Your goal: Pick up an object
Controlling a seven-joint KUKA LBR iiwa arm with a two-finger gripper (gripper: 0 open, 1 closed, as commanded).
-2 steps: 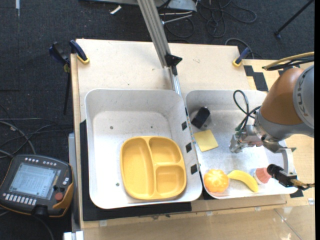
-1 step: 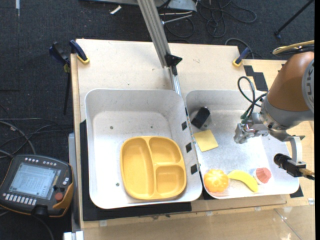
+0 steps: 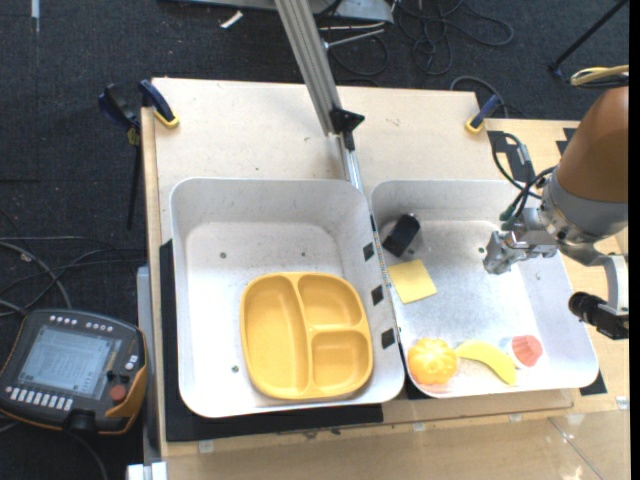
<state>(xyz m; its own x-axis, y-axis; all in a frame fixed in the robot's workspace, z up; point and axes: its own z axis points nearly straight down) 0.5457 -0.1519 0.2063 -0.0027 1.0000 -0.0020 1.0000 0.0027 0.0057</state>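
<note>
Robot lab: teach pendant point(image 3: 70, 366), loose floor cables point(image 3: 430, 23), clamped bench point(image 3: 250, 133).

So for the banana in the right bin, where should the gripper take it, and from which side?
Judging by its pose, grip the banana across its thicker middle, coming straight down from above. It lies flat and curved on the right bin floor, with the orange close by its left end, so the middle offers the most room.

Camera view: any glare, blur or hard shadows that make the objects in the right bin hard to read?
Camera view: even, soft lighting, no strong glare; the orange, banana and yellow block are sharp with faint shadows; the gripper is small and slightly soft, so its state is unclear.
</note>
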